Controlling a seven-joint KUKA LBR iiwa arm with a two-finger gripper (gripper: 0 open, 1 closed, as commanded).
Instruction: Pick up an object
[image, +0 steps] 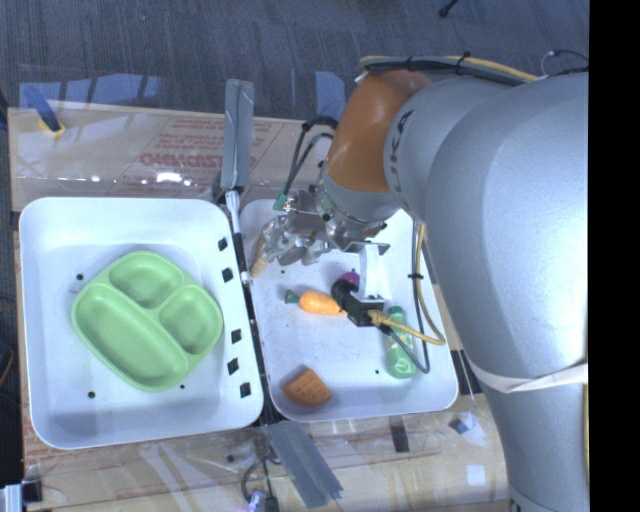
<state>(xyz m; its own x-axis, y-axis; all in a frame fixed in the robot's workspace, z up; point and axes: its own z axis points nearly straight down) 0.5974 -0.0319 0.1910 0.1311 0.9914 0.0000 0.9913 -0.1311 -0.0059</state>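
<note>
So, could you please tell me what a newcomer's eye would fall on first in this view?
First the big grey arm with its orange band, filling the right and reaching over the right bin, its pincer near that bin's upper left corner. Next the light green divided plate, alone in the left bin. Then the small carrot mid right bin and the brown piece near its front edge.

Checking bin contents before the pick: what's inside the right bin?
The right bin holds a toy carrot, an orange-brown wedge, a green bottle and a small purple item. The arm covers its upper right part, so anything beneath is hidden.
</note>
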